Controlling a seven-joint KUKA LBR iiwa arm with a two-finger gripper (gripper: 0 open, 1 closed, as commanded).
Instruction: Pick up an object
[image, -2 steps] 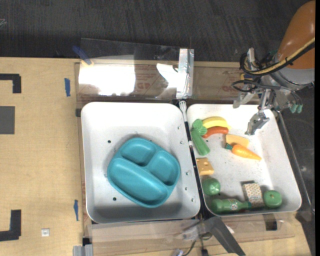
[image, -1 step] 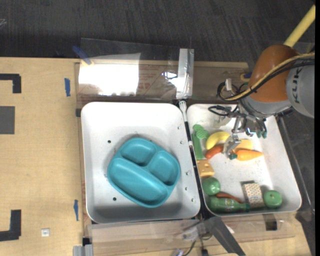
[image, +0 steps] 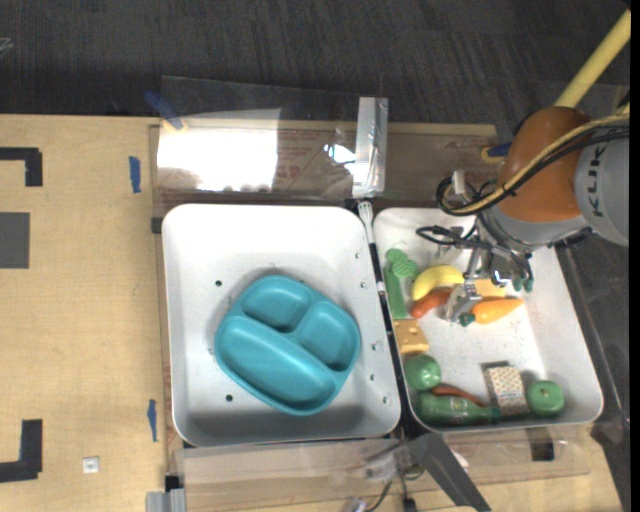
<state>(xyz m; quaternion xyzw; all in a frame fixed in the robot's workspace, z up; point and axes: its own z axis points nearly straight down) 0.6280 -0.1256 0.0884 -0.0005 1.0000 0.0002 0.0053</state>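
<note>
**Pincer down among the toy food, right bin**

Arm enters from the right edge of the worktop (image: 70, 300), orange band above the wrist. Pincer (image: 462, 300) sits low in the right bin (image: 570, 345), toward its far left part. Cannot tell whether it is clenched or released, or grasping anything; cables and wrist crowd the spot.

Right bin contents: yellow piece (image: 437, 279) just beside the pincer, on its left. Orange piece (image: 495, 311) just to its right, touching or nearly so. Green ridged piece (image: 401, 272) along the left wall. Round green piece (image: 423, 373) nearer the front. Green bottle (image: 455, 406) lying flat along the front wall. Tan block (image: 505, 386) beside it. Small green ball (image: 545, 396) at the front right corner.

Left bin (image: 190, 250): teal divided tray (image: 288, 343), tilted, centre.
</note>
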